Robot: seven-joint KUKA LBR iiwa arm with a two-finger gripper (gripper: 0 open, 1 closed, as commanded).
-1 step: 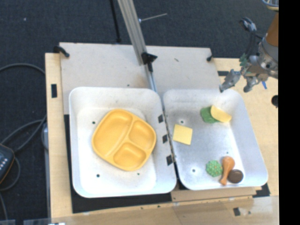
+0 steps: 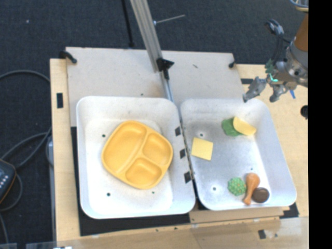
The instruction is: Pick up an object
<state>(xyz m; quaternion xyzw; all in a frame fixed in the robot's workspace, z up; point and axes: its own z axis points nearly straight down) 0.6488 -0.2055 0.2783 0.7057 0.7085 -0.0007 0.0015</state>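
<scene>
The gripper (image 2: 264,90) hangs open, holding nothing, above the right bin's (image 2: 277,149) far right corner. A yellow wedge (image 2: 244,126) lies near this corner.

The grey arm with its orange band (image 2: 300,35) is cut off by the right edge, above the right white bin (image 2: 277,154). In that bin, a yellow wedge (image 2: 244,126) hides part of a green lump (image 2: 229,126).

I see the tan bench (image 2: 59,154) carrying two white bins: the right bin (image 2: 275,154) just below my gripper (image 2: 263,91), the left bin (image 2: 93,191) farther left.
</scene>
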